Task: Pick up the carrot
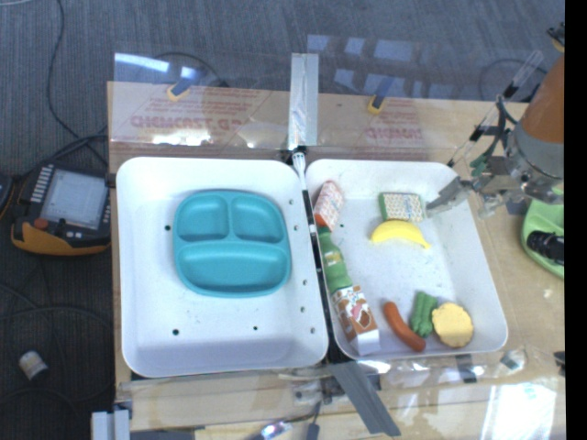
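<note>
The carrot (404,325), a short orange-red stick, lies slantwise near the front of the right bin (459,273). It sits between a small carton (354,315) and a green vegetable (422,312). My gripper (468,198) hovers over the bin's far right edge, well behind the carrot and to its right. The gripper is open, and nothing sits between its fingers. The arm's orange band (550,108) shows at the right edge of the view.
The right bin also holds a banana (400,235), a small patterned box (402,206), a green bottle (332,262), a red-and-white can (327,202) and a yellow round piece (452,324). A teal divided plate (229,243) lies in the left bin. A green object (546,236) stands outside, right.
</note>
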